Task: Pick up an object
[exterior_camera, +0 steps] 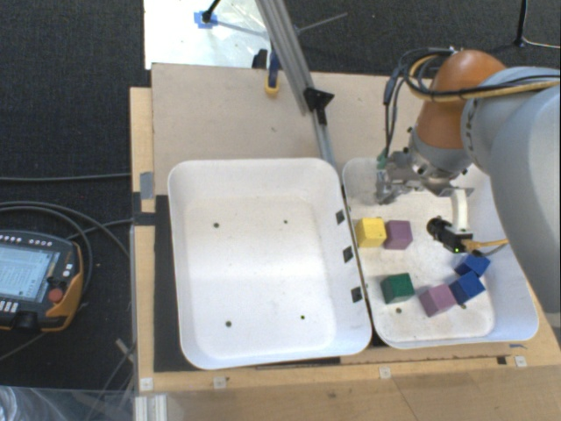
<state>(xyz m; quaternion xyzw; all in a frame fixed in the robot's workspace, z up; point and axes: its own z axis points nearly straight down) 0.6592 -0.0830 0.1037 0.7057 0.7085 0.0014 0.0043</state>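
The right bin (517, 323) holds several small blocks. A yellow block (372, 231) and a purple block (398, 234) sit side by side near its left wall. A green block (397, 288) and a lilac block (436, 299) lie nearer the front. Two blue blocks (470, 276) rest touching each other at the right. My gripper (386, 189) hangs over the far left part of this bin, just behind the yellow block and apart from it. Nothing shows in it.
The left bin (188, 235) stands beside the right one, their walls meeting along a row of black clips (347, 254). A slanted metal pole (289, 51) crosses the back of the bench. A black part with a green light (447, 233) hangs from the arm over the right bin.
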